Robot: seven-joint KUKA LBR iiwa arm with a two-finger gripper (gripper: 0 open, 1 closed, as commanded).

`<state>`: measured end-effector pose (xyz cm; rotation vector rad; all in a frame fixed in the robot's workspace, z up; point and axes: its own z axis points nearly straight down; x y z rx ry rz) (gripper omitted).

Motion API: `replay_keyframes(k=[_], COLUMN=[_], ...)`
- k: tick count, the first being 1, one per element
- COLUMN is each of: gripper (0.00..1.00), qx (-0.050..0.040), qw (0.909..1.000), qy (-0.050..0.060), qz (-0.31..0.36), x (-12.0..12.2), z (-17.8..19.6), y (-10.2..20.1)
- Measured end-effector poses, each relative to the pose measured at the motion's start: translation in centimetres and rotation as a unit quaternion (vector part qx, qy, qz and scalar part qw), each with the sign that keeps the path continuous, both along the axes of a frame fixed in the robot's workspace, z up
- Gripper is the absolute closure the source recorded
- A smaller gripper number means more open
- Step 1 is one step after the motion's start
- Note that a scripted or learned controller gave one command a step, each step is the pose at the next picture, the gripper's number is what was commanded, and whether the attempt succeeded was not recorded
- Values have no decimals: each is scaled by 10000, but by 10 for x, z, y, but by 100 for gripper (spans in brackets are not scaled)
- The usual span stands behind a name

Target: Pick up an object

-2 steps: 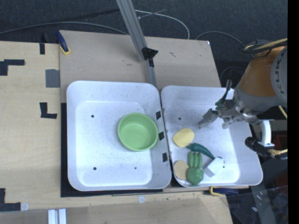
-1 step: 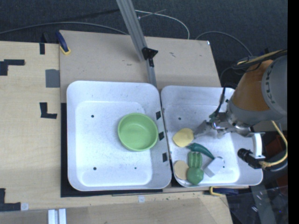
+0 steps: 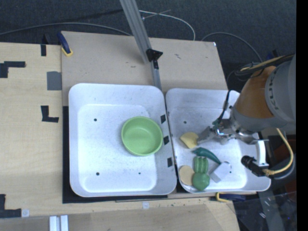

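Claw [image 3: 208,134] low over the right bin [image 3: 202,100], its two dark fingers pointing toward the bin's left wall; how far apart the fingers stand cannot be told at this resolution, and nothing is seen between them; wrist and orange band [image 3: 252,97] trail off behind it, to the far side from the objects. Nearest thing: a pale yellow lump [image 3: 189,139], just beyond the fingertips on the side away from the wrist, near or touching them — cannot separate the two; it is roughly round, no clear long axis. Next out, toward the bin's near edge: a dark green curved piece [image 3: 207,153], long axis running diagonally across the line of the fingers; below that a green ribbed object [image 3: 200,165] stacked against a green ball [image 3: 201,180], with a tan disc [image 3: 185,172] beside them and a small grey block [image 3: 220,172] on the wrist side. Farther still, past the divider, a green bowl [image 3: 141,135] in the left bin [image 3: 96,105], well apart. Judgement: the yellow lump is the likely target, lying straight ahead of the claw.
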<state>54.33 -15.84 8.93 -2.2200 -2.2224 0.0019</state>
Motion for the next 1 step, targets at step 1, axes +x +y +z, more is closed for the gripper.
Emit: replay_keyframes(k=[1], gripper=[100], qx=[3], qw=[10000], qy=[2], qz=[6], x=[0], z=[10], y=[1])
